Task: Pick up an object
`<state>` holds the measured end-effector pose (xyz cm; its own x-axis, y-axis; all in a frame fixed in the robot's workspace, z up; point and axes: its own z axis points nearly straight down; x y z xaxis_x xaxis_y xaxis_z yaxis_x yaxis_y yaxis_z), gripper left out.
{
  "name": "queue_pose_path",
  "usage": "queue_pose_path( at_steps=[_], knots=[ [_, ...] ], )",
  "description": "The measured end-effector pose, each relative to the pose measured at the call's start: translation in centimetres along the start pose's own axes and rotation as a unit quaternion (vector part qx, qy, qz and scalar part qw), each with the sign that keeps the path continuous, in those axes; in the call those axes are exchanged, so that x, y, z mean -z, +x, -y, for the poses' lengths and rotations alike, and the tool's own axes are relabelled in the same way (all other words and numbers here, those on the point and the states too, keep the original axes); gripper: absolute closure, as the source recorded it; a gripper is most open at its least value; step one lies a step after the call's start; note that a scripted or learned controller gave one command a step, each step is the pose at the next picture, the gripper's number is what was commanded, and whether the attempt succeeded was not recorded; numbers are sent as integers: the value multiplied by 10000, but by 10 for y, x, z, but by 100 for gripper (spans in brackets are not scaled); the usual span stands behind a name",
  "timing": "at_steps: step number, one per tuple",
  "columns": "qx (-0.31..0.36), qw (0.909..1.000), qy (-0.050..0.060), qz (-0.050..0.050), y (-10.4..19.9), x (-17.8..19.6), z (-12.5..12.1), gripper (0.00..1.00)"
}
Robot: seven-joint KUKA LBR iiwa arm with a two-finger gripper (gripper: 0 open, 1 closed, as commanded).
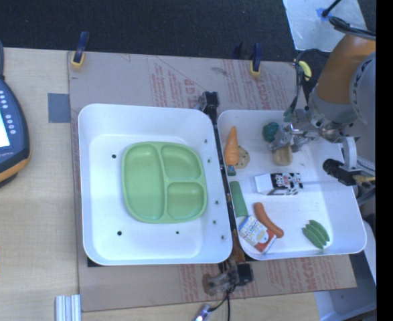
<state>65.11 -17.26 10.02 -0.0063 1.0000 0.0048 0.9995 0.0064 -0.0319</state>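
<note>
End effector [284, 139] low over the far part of the right bin [343, 246], close to the bin's far edge. How far it is open: cannot tell from this slant. A tan block [282, 155] sits right under it, a teal lump [271, 132] just beside; nothing clearly gripped.

Likely step: closing on the tan block. To do it well, centre on the block, keep clear of the teal lump, come straight down, lift only once the grip is firm.

The block looks stubby, its long axis roughly running from the bin's far edge toward the near one. Carrot [231, 146] lies along the bin's left wall, same direction. Left bin holds a green tray [163, 181].
</note>
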Motion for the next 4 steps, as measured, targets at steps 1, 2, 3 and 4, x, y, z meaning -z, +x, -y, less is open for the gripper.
queue_pose_path(
  at_steps=[1, 2, 3, 4],
  knots=[
    [-28, 9999, -145, 21, 1, 83, 45, 100],
    [-16, 9999, -151, 23, 6, 134, -1, 100],
    [-5, 9999, -139, 26, 70, 137, 22, 100],
    [-3, 9999, -134, 28, 105, 126, 85, 100]
  ],
)
